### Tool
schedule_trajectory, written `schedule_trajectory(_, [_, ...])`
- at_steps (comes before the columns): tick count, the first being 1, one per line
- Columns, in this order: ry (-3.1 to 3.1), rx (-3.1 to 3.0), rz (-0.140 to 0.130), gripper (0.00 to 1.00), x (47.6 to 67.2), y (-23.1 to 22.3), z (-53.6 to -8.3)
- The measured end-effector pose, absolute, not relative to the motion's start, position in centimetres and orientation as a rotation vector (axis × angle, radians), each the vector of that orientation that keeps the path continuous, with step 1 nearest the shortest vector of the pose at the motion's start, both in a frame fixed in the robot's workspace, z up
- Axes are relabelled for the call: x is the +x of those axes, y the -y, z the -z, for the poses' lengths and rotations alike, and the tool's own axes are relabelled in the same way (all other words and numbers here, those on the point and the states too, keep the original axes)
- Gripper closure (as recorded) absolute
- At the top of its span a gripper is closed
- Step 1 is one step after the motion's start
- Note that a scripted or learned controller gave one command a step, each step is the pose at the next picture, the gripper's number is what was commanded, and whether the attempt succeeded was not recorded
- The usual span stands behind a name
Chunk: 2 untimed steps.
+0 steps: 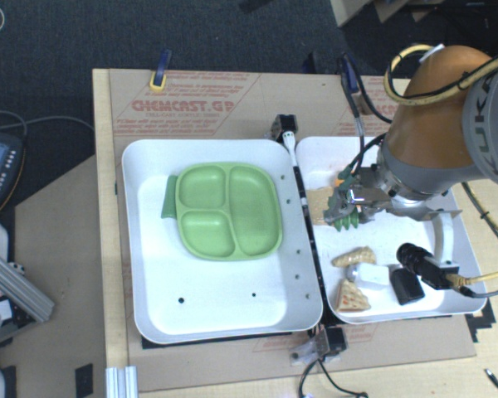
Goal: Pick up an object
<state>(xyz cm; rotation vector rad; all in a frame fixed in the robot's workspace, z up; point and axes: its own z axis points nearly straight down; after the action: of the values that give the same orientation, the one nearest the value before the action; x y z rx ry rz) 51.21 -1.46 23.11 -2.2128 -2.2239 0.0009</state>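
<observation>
**Hand low in the right bin, grasp unreadable**

Hand (346,210) hangs low over the left part of the right bin (315,152), close to the wall it shares with the left bin (141,247). Whether it is released or clenched cannot be told from this angle. Something dark green (342,219) shows at its tip, and I cannot say if that is a caught object or part of the hand.

Just beside the hand, toward the shared wall, lies a flat tan scrap (318,206). Nearer the front a tan lump (353,258), a white piece (373,275) and a tan wedge (353,298) are bunched together. Any of these could serve as the object to pick.

As I judge it, a descent this near the shared wall could clip the rim. It could also only push the flat scrap, which offers little to pinch. The bunched pieces would likely nudge one another.

Open room lies at the rear of the right bin. In the left bin a green plate (228,210) takes the middle, with bare floor along the front.
</observation>
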Motion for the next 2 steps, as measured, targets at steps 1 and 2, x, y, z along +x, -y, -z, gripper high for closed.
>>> schedule_trajectory(1, [2.225,-2.211,-0.002,1.00,50.9,-4.3,-21.9])
schedule_trajectory(2, [2.223,-2.215,-0.003,1.00,49.2,-8.2,-21.6])
